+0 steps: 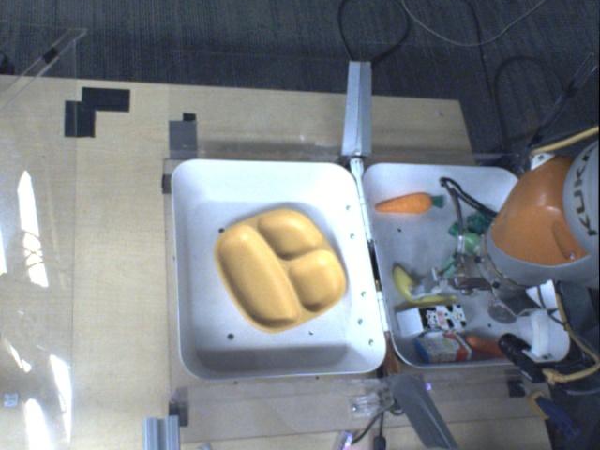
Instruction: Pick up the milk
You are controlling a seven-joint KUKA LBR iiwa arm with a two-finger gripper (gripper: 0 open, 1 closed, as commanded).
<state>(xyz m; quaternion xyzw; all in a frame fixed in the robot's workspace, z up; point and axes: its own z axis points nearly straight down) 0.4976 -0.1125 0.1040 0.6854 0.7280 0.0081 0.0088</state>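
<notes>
The milk (433, 320), a small white carton with dark and red print, lies on its side near the front of the right bin (412, 187). My gripper (461, 276) hangs low over the middle of that bin, just above and slightly right of the carton. The grey wrist and orange band (539, 221) rise behind it to the right. From this angle nothing shows as held in the gripper.
In the right bin are a carrot (405, 203) at the back, a small banana (404, 280) by the left wall, and a blue and red pack (450, 348) at the front. A big yellow loaf-like lump (279, 268) sits in the left bin (197, 251).
</notes>
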